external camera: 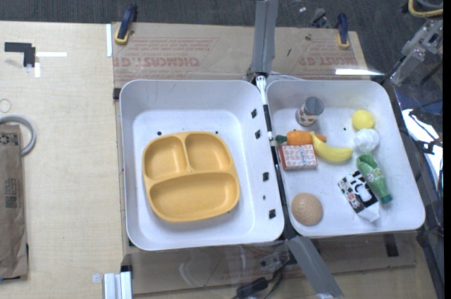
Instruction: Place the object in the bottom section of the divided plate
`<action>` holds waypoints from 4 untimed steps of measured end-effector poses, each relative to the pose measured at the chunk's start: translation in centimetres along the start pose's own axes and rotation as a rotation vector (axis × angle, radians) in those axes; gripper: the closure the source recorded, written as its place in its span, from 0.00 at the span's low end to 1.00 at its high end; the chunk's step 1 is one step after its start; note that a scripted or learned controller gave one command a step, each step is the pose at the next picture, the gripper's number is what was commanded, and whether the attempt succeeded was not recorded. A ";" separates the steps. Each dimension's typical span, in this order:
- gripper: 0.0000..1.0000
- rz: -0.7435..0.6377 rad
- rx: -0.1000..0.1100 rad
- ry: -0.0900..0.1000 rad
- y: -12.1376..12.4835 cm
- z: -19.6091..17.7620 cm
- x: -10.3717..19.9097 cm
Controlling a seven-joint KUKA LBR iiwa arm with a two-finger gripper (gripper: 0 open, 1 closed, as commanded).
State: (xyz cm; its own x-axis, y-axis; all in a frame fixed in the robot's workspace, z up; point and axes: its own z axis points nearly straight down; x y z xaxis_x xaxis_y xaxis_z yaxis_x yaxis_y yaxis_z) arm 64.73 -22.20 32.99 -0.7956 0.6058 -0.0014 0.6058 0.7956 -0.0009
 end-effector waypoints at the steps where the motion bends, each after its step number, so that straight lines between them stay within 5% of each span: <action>1: 0.00 0.000 0.000 0.000 0.0 0.0 0.0; 4: 0.00 0.000 0.000 0.000 0.0 0.0 0.0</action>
State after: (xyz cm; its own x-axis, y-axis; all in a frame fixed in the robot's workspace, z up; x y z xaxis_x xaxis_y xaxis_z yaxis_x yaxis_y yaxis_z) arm 64.74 -22.20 33.00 -0.7956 0.6059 -0.0018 0.6059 0.7956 -0.0007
